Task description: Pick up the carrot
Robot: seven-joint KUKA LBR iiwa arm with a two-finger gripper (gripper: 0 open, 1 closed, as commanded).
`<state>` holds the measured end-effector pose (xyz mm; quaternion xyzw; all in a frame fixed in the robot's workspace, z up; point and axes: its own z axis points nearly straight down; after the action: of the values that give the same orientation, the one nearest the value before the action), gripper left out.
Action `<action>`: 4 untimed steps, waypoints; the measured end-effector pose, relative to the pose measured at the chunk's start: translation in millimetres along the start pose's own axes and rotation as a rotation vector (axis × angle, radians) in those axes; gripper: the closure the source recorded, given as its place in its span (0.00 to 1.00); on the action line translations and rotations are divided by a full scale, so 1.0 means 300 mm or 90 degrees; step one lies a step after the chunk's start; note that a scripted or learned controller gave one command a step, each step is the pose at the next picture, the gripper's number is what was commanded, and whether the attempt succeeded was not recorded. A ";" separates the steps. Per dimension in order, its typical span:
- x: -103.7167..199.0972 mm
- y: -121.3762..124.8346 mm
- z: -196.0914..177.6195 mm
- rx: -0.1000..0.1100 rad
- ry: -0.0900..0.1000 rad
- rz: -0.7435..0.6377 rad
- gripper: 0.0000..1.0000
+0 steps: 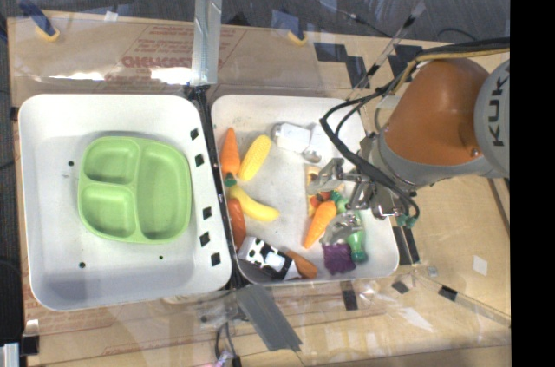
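In the right bin (pixel 286 109), an orange carrot (pixel 317 223) with a green top lies tilted, its tip pointing down-left. My gripper (pixel 336 200) hovers at its leafy end, open. One metal finger (pixel 327 175) is above the carrot top and the other is below it, by the purple piece. The carrot rests on the bin floor. A second carrot (pixel 229 154) lies upright along the bin's left wall. The grey arm with its orange band (pixel 434 118) reaches in from the right.
Around the carrot lie two yellow bananas (pixel 255 157) (pixel 257 207), a white object (pixel 293 134), a purple piece (pixel 337 257), a green piece (pixel 357 246), a black-and-white toy (pixel 264 258) and orange items. The left bin holds a green divided plate (pixel 135 188).
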<state>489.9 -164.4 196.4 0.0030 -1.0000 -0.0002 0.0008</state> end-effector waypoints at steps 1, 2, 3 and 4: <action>-0.061 -0.102 0.344 0.002 -0.004 -0.061 0.00; 0.000 -0.075 0.349 0.000 -0.002 -0.022 0.00; -0.059 -0.017 0.347 0.000 -0.003 -0.039 0.00; -0.064 -0.010 0.312 0.001 -0.004 -0.045 1.00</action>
<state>508.9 -167.4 102.7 0.0380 -0.9993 0.0003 -0.0020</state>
